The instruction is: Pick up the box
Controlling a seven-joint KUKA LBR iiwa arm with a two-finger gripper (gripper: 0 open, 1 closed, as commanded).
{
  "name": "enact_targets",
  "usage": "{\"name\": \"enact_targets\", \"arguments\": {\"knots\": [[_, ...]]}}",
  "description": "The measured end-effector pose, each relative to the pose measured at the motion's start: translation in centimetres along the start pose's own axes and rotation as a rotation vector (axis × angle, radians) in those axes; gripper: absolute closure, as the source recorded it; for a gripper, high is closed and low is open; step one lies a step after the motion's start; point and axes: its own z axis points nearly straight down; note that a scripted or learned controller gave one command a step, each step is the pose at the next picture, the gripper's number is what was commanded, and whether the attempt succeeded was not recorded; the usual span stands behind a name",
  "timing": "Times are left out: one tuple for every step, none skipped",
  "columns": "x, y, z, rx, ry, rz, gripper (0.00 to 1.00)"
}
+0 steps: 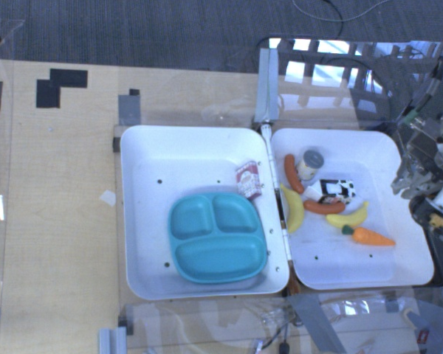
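Right white bin (399, 161), small black-and-white box (337, 190) among toy food

Robot arm (432, 150) at the frame's right edge, grey metal housings with angular brackets, dark cables looping along its upper links, a pale rounded segment lower down, black base part beneath, details blurred

The tray (217, 238) lies in the left bin (140, 212); the box (335, 190) in the right bin (384, 271).
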Motion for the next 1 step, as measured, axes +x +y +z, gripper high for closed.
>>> {"name": "enact_targets", "arguments": {"knots": [[3.79,-3.33,9.03,0.004,-0.002,0.138,1.00]]}}
